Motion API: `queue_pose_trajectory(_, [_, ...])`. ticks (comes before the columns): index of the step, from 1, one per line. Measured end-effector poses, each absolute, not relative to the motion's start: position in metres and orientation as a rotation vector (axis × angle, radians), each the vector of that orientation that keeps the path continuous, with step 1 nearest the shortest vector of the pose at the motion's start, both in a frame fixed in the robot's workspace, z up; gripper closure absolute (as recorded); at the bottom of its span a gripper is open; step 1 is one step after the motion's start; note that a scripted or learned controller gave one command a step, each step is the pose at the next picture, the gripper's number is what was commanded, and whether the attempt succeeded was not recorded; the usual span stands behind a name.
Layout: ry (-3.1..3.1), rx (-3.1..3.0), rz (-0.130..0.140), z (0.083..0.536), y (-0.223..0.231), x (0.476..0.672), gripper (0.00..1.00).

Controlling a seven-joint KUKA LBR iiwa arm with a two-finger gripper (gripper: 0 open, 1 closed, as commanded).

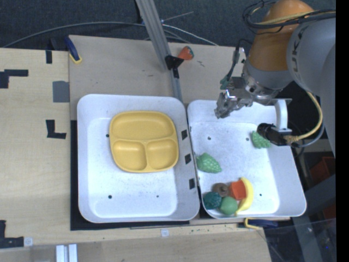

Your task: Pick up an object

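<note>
one gripper (222,111) above right bin's (283,162) back corner.
grasp state unclear; toys lie apart, none under it.

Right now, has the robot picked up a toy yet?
Not yet. Nothing looks done: the end effector hangs over the far end of the right bin with no toy between its fingers. The green leafy toy lies alone mid-bin, another green toy lies by the right wall, and the pile with the banana lies at the near edge. Reaching down, gripping and lifting are all left.
</note>
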State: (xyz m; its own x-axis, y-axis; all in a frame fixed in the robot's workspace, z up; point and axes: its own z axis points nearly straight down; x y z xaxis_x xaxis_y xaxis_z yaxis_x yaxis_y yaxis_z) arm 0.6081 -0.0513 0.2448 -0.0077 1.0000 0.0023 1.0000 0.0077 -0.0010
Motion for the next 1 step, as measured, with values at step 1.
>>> queue_pose_trajectory(1, [-2.227,-2.212,0.003,0.2296,0.0049,0.6128,1.00])
